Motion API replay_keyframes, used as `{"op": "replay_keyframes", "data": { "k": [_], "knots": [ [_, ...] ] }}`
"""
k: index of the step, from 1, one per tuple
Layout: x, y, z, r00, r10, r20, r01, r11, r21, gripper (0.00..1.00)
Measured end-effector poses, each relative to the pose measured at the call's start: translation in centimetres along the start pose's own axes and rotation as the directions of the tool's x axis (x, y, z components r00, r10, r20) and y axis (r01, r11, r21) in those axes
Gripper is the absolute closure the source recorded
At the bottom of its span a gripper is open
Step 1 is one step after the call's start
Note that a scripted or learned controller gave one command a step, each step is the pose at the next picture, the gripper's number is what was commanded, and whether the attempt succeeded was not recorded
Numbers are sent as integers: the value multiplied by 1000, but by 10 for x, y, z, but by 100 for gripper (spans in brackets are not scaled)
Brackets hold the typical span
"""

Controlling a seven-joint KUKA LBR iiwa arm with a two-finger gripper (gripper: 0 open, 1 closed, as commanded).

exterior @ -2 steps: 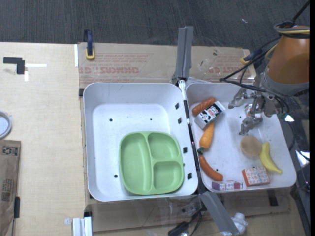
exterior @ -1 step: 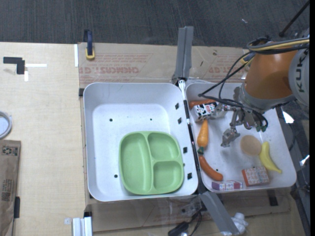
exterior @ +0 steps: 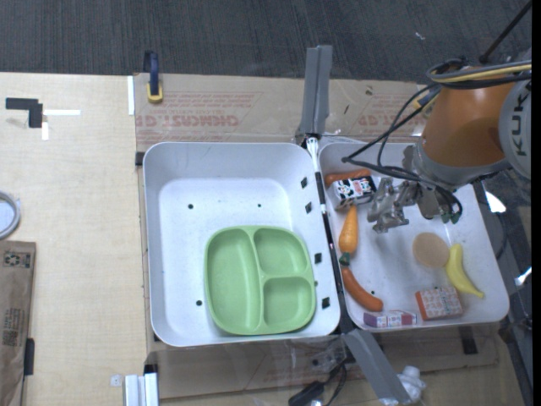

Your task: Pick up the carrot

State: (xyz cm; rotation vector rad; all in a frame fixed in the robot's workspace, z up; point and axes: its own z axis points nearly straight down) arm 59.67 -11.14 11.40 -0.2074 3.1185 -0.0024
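Note:
An orange carrot [exterior: 348, 230] lies lengthwise near the left wall of the right bin [exterior: 490, 227]. A redder, carrot-like piece with a dark green tip [exterior: 362, 288] lies just below it, slanting toward the bin's front. My gripper [exterior: 390, 220] hangs over the middle of the right bin, a short way to the right of the orange carrot and apart from it. It looks open, with nothing between its fingers.
The right bin also holds a black-and-white carton [exterior: 353, 189] at the back, a tan disc [exterior: 431, 249], a banana [exterior: 463, 271], a red box [exterior: 438, 303] and a small pale box [exterior: 390, 318]. A green divided plate [exterior: 260, 279] lies in the left bin [exterior: 169, 227].

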Motion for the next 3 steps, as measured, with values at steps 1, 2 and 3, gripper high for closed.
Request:
{"op": "replay_keyframes", "data": {
  "k": [1,2,3],
  "knots": [
    [33,18,22,979,-205,-14,205,979,-6,100],
    [-58,56,-79,852,-524,-4,524,852,-8,100],
    [-19,64,-78,622,-783,-5,783,622,-14,100]
  ]
}}
